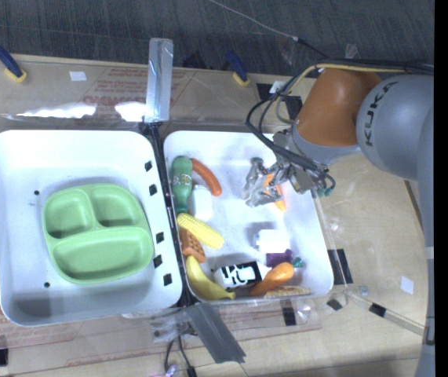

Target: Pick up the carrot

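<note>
from the overhead camera, two white bins sit side by side on the counter. the left bin carries a green divided plate. the right bin is cluttered: the carrot lies near its front right corner, angled, its green top beside a purple item. just left of the carrot is a black and white packet, then a banana. along the bin's left wall are a corn cob, a green vegetable and an orange sausage-like piece. the grey arm reaches in from the right, and its end effector hangs over the upper middle of the right bin, well apart from the carrot. whether its fingers stand apart or closed cannot be told, and nothing is seen between them.
</note>
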Robot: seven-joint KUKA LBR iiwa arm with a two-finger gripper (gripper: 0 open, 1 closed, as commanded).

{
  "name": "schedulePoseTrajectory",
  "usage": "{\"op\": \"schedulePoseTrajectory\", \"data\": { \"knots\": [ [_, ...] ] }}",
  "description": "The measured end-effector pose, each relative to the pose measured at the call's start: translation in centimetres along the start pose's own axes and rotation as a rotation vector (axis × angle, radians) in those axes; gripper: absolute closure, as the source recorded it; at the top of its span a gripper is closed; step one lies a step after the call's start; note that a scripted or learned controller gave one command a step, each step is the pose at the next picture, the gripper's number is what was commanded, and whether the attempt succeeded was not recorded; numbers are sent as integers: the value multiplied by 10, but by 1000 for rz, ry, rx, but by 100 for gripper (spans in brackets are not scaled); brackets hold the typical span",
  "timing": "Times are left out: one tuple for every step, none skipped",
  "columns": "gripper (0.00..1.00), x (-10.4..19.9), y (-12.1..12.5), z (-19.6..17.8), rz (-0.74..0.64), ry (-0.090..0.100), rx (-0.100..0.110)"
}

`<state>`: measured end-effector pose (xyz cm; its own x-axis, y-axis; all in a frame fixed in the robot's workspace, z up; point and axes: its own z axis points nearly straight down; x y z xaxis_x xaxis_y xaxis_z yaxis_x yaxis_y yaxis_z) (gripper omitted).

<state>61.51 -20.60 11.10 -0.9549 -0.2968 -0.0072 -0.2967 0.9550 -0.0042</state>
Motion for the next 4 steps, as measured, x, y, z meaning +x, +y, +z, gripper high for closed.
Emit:
{"op": "schedulePoseTrajectory", "data": {
  "knots": [
    [0, 0, 0, 0, -1, 0, 0],
    [100, -2, 1, -11, -6, -3, 2],
    [0, -2, 1, -11, -7, -3, 2],
    [0, 0, -5, 18, 256, 7, -3]
  ]
}}
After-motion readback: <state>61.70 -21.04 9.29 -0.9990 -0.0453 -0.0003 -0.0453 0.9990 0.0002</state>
